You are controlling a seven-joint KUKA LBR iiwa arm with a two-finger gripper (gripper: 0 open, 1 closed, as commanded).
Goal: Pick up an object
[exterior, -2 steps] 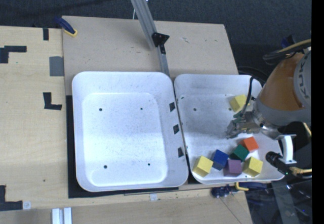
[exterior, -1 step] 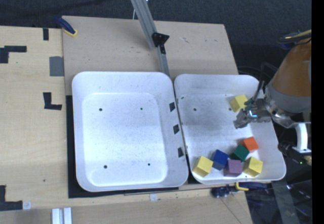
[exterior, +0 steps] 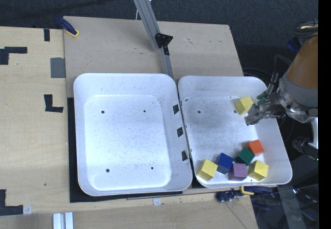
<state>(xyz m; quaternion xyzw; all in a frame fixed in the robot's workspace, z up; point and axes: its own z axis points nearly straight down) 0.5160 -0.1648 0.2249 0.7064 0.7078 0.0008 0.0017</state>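
While the arm reaches in from the right edge of the frame, you see its jaws (exterior: 257, 111) low over the right bin (exterior: 207, 119), just beside a lone yellow cube (exterior: 243, 105) at the bin's upper right. You cannot tell how wide they stand, nor whether they touch it. That cube sits apart from the others, likely the easier target. Six more blocks (exterior: 235, 165) crowd the bin's lower right corner.

The grey arm with its orange band reaches in from the right, wrist angled down-left, ending in the claw (exterior: 257, 114).
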